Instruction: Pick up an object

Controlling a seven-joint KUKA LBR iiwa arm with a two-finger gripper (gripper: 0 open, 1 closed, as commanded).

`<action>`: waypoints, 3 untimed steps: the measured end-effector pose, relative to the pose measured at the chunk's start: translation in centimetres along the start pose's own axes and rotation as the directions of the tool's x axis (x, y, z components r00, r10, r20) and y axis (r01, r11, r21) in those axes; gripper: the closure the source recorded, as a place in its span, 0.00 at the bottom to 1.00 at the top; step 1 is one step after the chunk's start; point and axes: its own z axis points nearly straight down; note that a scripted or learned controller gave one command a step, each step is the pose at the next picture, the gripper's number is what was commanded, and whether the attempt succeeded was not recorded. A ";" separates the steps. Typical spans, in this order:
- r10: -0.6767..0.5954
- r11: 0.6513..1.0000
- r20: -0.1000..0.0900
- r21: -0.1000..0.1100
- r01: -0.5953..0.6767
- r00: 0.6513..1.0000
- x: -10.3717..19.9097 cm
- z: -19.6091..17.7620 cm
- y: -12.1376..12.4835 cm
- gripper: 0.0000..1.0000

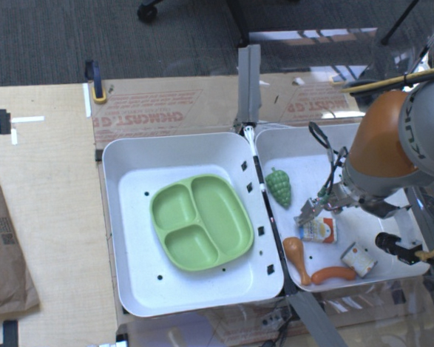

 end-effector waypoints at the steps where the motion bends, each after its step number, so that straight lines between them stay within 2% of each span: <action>1: 0.052 0.999 0.000 -0.001 -0.052 0.999 -1.1 0.0 -4.2 0.00; 2: 0.056 0.998 0.000 -0.001 -0.056 0.998 -1.2 -0.9 -4.2 1.00; 3: 0.182 0.983 0.002 0.000 -0.182 0.983 4.2 -10.0 2.2 1.00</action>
